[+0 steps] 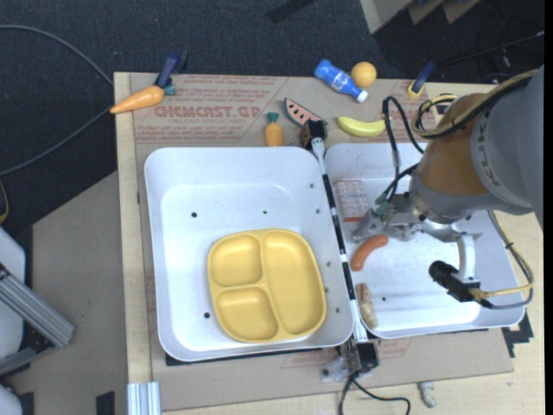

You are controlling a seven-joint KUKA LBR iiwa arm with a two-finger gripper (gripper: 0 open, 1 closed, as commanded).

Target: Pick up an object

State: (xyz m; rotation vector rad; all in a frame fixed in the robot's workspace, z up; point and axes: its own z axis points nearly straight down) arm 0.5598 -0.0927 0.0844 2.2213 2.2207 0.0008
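Arm (484, 145) is reaching in from the right over the right bin (415, 318), orange band sitting above the wrist. Gripper (378, 223) is hanging low inside that bin, near its left wall; can't tell whether the jaws are released or clenched, the metal parts are blurring together there. Sausage (370, 251) is lying on the bin floor just below-left of the gripper, tilted, orange-red; can't tell if the tips are touching it, and it isn't showing between them. A tan piece (366, 305) is lying by the bin's lower-left corner against the wall. A label (351, 199) is sitting on the bin floor left of the gripper. Black cable end (451, 279) is dangling under the arm over the bin. Left bin (173, 188) is holding a yellow tray (266, 284) with three compartments, sitting in the lower middle. On the table (225, 111) behind the bins: carrot (138, 100) at far left beside a blue clip (170, 66), melon slice (299, 111), small orange toy (274, 132), banana (360, 126) just above the right bin's rim, blue bottle (339, 79) touching an orange ball (364, 73), and another blue clip (421, 78) near the arm.
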